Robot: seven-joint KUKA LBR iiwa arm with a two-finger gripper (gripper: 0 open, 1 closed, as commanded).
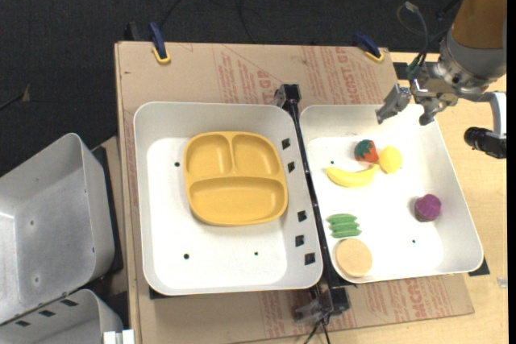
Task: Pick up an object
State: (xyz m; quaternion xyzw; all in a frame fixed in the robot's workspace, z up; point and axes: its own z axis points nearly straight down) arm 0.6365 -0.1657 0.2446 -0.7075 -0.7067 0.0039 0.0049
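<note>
Nearest to us in the right bin (451, 165), a tan round disc (353, 257) lies at the front edge, with a green ridged piece (344, 225) just behind it. Further right and apart from these sits a purple piece (427, 207). Past the middle of the bin we see a banana (351, 176), touching or nearly touching a small yellow piece (390, 160), and a red and green piece (365, 150) just beside both. All of them rest on the bin floor, so we judge that nothing has been picked up yet.

In the left bin (161, 173) a yellow divided tray (235, 177) lies flat on its own.

Farthest back, over the rear rim of the right bin, hangs the gripper (409, 106). Its jaws are spread apart with nothing between them, above and behind the fruit cluster. As we read it, the whole task is left: choosing one piece, coming down over it, closing and lifting. The cluster by the banana lies closest to the jaws.
</note>
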